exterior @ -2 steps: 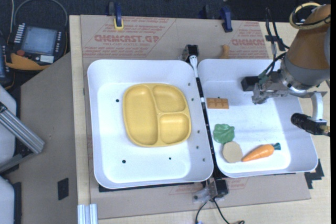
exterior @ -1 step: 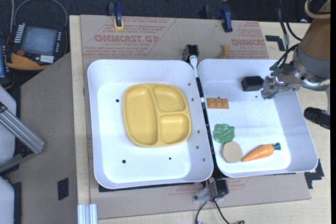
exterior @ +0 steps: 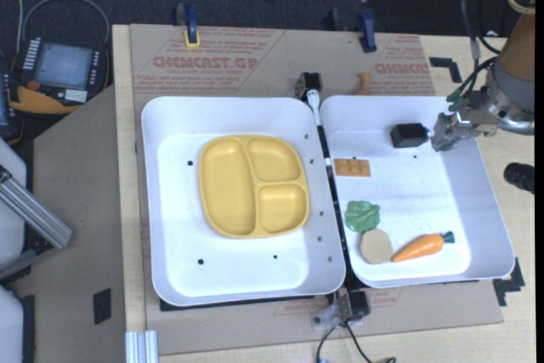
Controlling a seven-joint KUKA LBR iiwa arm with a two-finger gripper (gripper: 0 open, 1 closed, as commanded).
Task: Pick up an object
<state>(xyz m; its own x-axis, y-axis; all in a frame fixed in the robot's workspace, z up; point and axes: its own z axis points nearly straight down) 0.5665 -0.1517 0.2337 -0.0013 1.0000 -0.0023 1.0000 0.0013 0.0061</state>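
We are looking first at the gripper (exterior: 448, 132), which is sitting at the right of the frame, over the upper right edge of the right-hand bin (exterior: 476, 183). We cannot tell whether it is released or clenched, and nothing is showing in it, so we are judging that no object is held yet.

Moving outward, the nearest candidate is the black block (exterior: 409, 135), lying just to the left of the gripper on the bin floor. Below it, a small brown waffle piece (exterior: 352, 168) is lying close to the bin's left wall. Further down, a green leafy piece (exterior: 362, 215), a beige round piece (exterior: 375, 246) and an orange carrot (exterior: 420, 247) are crowding together at the lower middle of the frame. The left-hand bin (exterior: 170, 183) is holding a yellow divided plate (exterior: 253, 184).

We are seeing these risks. The gripper is working close to the bin's sloped wall, so a descent here may be striking the rim rather than the floor. The block is low and small, so a slightly offset closure may be pushing it away. In the lower cluster, the beige piece is touching both neighbours, so a grab there may be catching two things or slipping off the rounded carrot.
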